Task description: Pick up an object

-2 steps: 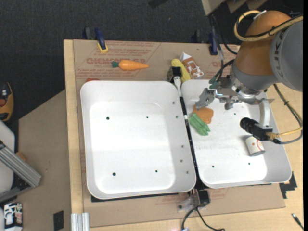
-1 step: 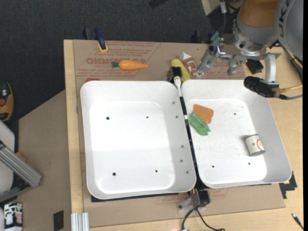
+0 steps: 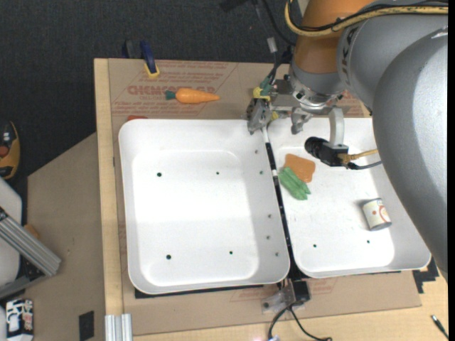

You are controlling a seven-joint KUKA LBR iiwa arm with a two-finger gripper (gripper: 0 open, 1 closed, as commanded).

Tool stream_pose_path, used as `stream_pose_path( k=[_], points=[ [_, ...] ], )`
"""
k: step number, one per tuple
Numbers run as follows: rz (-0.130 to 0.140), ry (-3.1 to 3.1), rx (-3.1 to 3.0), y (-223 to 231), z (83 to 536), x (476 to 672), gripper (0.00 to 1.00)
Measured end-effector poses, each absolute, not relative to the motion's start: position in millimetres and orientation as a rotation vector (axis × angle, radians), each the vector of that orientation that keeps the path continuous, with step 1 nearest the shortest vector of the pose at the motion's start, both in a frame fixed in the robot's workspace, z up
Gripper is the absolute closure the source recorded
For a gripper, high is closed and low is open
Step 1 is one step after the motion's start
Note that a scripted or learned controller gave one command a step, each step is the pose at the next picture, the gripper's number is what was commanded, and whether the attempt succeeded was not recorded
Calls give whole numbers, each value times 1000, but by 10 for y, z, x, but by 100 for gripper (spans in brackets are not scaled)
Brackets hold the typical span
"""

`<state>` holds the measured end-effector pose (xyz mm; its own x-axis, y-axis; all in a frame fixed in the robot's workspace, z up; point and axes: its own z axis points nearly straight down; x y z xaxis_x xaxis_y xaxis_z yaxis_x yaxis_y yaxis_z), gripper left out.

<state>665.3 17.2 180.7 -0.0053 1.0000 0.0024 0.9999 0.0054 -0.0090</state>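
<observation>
Item, far left of the desk [image 3: 106,190]: we noted a blue-and-yellow clamp [image 3: 149,61] at the far edge, and just right of it a toy carrot [image 3: 193,96] lying on the cardboard, outside both bins. Item: left bin [image 3: 131,190], shallow and white, touching its neighbour along the centre seam. Item: gripper [image 3: 276,123], poised above the far end of that seam, its fingers spread apart with nothing between them; we judged the pick not yet made, with descent, closure and lift all left to do. Item: right bin [image 3: 355,265], holding three candidates. Nearest the gripper lay an orange wedge [image 3: 301,166], flat and small, touching a green piece [image 3: 293,185] that looked ridged and lay slantwise close to the seam. Well apart, toward the right rim, lay a white canister [image 3: 375,214] on its side, short, with a red mark on its face. We judged the orange wedge and green piece the likeliest targets, being closest beneath the gripper.
</observation>
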Motion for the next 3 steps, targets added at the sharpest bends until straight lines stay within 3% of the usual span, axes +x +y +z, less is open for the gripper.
stream_pose_path(
  k=[1,2,3],
  points=[
    [-2,-2225,-2221,135,1985,6670,100],
    [-12,-2235,-2214,1080,2540,6546,100],
    [-15,-2232,-2213,1709,3171,6377,100]
  ],
)
